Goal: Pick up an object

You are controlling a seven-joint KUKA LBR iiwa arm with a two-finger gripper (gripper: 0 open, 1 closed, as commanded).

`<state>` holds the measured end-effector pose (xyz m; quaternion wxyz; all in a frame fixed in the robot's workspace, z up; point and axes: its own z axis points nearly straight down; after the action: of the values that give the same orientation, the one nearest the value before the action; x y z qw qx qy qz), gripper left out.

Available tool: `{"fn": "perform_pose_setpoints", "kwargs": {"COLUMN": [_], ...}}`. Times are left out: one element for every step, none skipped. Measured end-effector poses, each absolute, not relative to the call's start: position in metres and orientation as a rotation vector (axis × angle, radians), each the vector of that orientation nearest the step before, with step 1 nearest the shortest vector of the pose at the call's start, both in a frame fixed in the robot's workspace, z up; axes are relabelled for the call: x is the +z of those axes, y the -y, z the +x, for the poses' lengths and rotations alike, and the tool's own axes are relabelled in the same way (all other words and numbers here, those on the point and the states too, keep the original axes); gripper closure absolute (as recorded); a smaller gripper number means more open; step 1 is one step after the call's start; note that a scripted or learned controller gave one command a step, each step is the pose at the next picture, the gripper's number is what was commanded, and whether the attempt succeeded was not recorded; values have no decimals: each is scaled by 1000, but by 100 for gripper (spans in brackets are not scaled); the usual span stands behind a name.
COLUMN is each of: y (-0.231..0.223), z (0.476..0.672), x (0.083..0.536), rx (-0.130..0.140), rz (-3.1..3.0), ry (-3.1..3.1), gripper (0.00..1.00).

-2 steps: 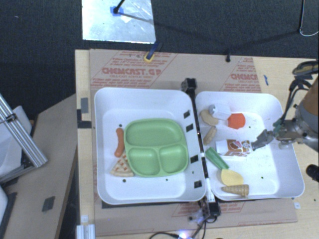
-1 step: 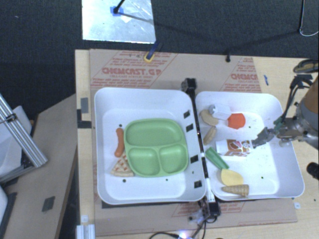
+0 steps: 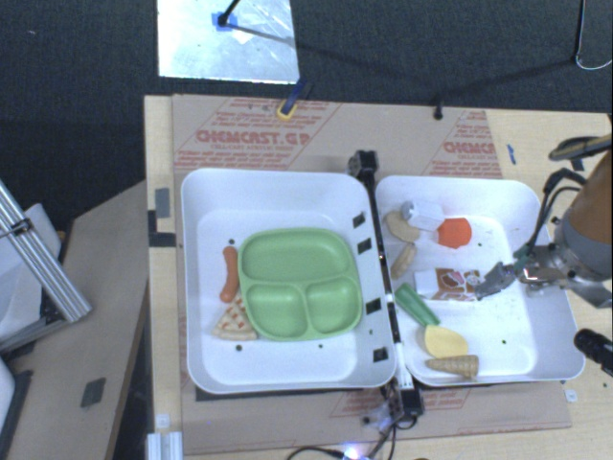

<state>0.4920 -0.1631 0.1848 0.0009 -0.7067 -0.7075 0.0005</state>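
In the right shallow white bin (image 3: 551, 353), nearest the camera at about 6 o'clock, a tan waffle-textured cone (image 3: 452, 365) lies on its side. A flat pale-yellow rounded piece (image 3: 445, 341) sits just above it, touching or nearly touching. Toward 8 o'clock lies a green, elongated plastic vegetable (image 3: 416, 305), tilted, close to the bin's left wall.

At the bin's middle rests a small brown-and-white printed packet (image 3: 458, 281). The grey two-finger gripper (image 3: 496, 281) hangs at its 3 o'clock edge, just beside or touching it. The view is too coarse to tell whether the gripper is parted or clenched, and nothing is seen held in it. The grey arm (image 3: 579, 257) enters from 3 o'clock.

Farther back, at about 12 o'clock, sits an orange-red rounded piece (image 3: 455, 231). A tan bread-like lump (image 3: 400, 226) and a thin tan stick (image 3: 402, 257) lie toward 10 o'clock.

In the left white bin (image 3: 206, 209), a green three-compartment plastic plate (image 3: 299, 284) fills the middle. At its 8 o'clock lies a triangular tan pizza slice (image 3: 234, 322), and at 9 o'clock an orange-brown sausage (image 3: 230, 271).

Beyond the bins, at 12 o'clock, a shiny silver sheet (image 3: 228, 25) lies on dark carpet.
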Motion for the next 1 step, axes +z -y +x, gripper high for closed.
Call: {"fn": "perform_pose_setpoints", "kwargs": {"y": [159], "z": [482], "x": [133], "rx": [2], "rz": [-2217], "ry": [2220], "gripper": [0]}}
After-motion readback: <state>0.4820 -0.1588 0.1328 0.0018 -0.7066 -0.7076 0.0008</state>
